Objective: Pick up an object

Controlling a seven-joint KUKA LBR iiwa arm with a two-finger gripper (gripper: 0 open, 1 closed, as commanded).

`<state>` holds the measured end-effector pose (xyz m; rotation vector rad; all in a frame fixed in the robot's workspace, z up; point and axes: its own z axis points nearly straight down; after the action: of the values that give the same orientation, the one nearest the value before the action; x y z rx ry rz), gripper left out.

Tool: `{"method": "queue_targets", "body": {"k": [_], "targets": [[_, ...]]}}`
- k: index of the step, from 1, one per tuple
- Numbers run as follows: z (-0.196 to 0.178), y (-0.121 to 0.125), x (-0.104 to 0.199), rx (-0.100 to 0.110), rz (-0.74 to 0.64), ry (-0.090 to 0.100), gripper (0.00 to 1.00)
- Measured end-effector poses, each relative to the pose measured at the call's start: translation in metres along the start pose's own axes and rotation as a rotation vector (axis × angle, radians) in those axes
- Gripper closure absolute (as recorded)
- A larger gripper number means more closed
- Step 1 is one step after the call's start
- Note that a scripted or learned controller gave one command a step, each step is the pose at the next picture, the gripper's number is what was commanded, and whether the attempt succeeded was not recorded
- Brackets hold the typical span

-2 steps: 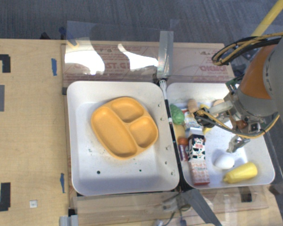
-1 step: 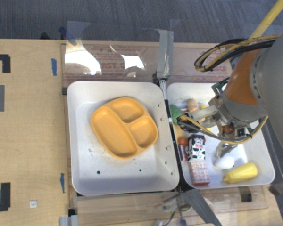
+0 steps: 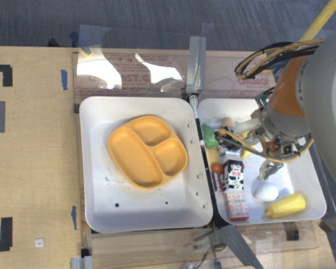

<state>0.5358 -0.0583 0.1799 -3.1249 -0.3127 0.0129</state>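
Gripper (image 3: 267, 170) over right bin (image 3: 316, 192), grip state can't tell; pick white egg (image 3: 265, 193) just near, descend straight, avoid yellow obj (image 3: 285, 205).

In the right bin (image 3: 316, 175) you see a small carton with a cow print (image 3: 233, 176) lying near the left wall, with a pink box (image 3: 236, 205) just below it. A white egg (image 3: 265, 193) sits beside a yellow banana-like piece (image 3: 285, 205) near the front edge, and green items (image 3: 210, 137) crowd the upper left.
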Motion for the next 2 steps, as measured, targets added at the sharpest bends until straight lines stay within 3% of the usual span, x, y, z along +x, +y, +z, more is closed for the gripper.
{"method": "queue_targets", "body": {"k": [1,2], "targets": [[-0.0067,-0.0003,0.0011,0.003,-0.003,-0.005,1.0],[-0.0064,-0.0004,0.001,0.002,-0.003,-0.006,0.0]]}}
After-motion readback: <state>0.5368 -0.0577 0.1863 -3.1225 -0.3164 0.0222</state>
